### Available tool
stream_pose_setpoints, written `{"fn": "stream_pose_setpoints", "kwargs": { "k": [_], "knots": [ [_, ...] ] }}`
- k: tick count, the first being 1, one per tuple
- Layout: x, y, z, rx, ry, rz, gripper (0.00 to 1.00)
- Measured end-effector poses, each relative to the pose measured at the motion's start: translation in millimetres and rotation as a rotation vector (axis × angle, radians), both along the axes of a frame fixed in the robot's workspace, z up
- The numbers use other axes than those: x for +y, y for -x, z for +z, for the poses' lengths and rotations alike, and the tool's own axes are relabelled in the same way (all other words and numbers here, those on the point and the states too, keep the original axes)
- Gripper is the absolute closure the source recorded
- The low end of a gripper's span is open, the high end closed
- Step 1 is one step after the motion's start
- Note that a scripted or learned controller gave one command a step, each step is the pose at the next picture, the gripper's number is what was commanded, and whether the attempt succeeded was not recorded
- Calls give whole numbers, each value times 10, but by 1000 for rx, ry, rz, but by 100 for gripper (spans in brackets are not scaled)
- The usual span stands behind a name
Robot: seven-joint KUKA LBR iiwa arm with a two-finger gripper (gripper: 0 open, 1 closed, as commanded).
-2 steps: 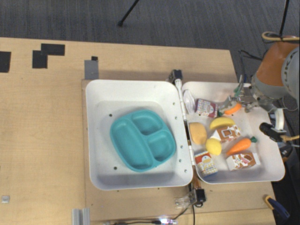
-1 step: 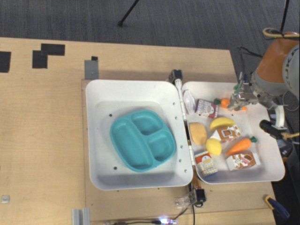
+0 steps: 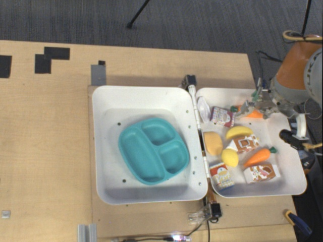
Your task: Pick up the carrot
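Carrot [image 3: 258,156] lies in right bin [image 3: 292,185], between two small cartons, right of lemon [image 3: 230,158]. Gripper [image 3: 256,106] at bin's far side; finger state can't be told. Teal tray [image 3: 153,149] in left bin [image 3: 108,150].

Dark grey ribbed carpet floor [image 3: 151,14] across top. Thin black stand leg [image 3: 145,5] crossing carpet at slant, second dark pole [image 3: 307,9] at upper right. Light wooden bench top [image 3: 45,150] below, black rectangular patches [image 3: 50,58] near far left edge, small grey bracket [image 3: 98,73] further right. Lighting even, shadows soft
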State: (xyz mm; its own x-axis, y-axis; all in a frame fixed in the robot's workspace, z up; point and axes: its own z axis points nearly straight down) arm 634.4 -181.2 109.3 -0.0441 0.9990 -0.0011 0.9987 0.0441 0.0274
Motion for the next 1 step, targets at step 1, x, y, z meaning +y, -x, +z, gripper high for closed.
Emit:
{"fn": "stream_pose_setpoints", "kwargs": {
  "k": [1],
  "knots": [
    [-80,-71,-258,24,1,-40,0]
  ]
}}
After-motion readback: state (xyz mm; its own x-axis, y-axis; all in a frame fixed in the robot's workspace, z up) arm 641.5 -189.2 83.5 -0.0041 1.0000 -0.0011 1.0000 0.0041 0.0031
